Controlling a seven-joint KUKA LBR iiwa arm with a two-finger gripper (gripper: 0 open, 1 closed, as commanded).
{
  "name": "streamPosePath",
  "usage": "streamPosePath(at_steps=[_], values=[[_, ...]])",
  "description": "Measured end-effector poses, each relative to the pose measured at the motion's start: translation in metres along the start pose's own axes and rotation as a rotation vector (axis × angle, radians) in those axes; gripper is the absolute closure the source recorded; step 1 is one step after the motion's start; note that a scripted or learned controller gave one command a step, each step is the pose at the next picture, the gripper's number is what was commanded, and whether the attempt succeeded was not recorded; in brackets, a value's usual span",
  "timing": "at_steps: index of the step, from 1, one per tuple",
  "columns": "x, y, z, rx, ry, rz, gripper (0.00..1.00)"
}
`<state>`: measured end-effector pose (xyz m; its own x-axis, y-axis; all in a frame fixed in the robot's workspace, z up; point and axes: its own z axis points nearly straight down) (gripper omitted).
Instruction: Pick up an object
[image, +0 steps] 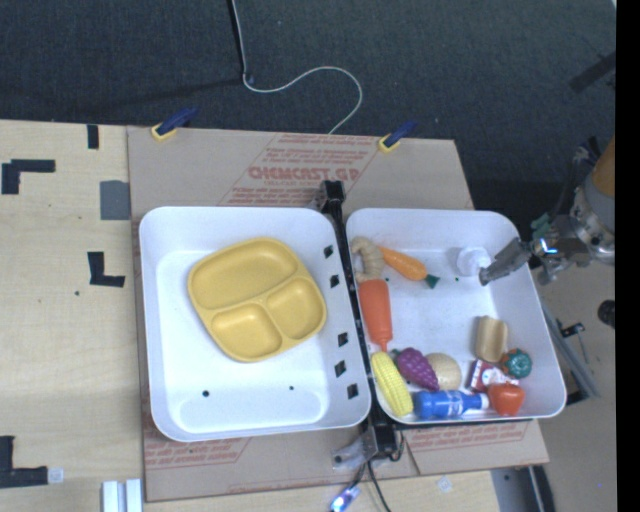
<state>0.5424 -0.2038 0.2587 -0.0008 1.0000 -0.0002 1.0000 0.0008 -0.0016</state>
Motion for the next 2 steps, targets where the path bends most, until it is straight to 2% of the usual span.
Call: streamPosePath(at_steps=[1, 2], values=[[0.001, 0.000, -0.010, 0.000, 0.000, -0.001, 1.00], [-0.020, -0.057, -0.077, -0.003, -0.001, 0.003, 1.00]])
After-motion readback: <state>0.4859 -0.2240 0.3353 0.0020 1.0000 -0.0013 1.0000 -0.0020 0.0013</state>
